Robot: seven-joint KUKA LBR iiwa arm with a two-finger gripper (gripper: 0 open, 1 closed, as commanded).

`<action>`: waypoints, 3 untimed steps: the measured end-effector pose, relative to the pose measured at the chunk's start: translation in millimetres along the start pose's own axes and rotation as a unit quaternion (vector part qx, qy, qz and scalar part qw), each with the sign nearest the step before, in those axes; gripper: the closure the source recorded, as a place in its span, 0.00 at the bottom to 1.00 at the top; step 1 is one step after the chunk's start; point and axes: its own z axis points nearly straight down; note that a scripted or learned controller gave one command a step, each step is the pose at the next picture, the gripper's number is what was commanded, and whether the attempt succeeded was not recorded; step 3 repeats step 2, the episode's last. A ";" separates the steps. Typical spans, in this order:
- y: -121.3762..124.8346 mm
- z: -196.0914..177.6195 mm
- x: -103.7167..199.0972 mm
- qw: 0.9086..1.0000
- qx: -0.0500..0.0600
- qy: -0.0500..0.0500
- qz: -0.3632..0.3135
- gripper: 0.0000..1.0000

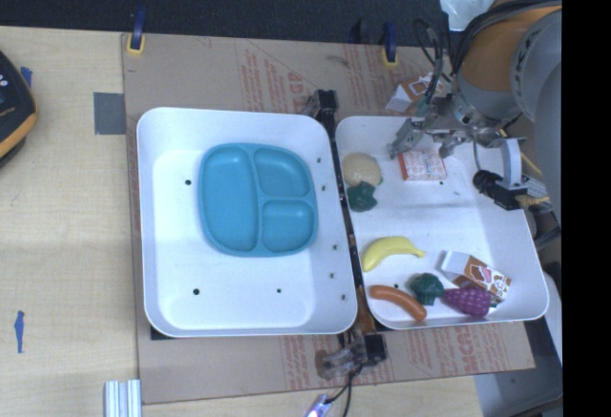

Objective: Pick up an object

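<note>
Red-white packet (422,166) | right bin (506,243), just below gripper (421,136) | finger state: cannot tell

Overhead, slanted — both bins (153,215)

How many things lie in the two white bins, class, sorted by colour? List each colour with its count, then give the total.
Blue: 1, the divided plate
Beige: 1, the round piece
Green: 2, the dark green pieces
Yellow: 1, the banana
Orange-red: 1, the sausage
Purple: 1, the grapes
Red and white: 2, the packets
Total: 9
</note>
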 end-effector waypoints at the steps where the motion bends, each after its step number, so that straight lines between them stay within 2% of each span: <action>1: -2.7 33.3 -14.2 1.000 0.001 0.002 0.009 0.00; 2: -1.7 21.2 -15.4 1.000 0.001 0.001 0.007 1.00; 3: -1.7 21.2 -15.4 1.000 0.001 0.001 0.007 1.00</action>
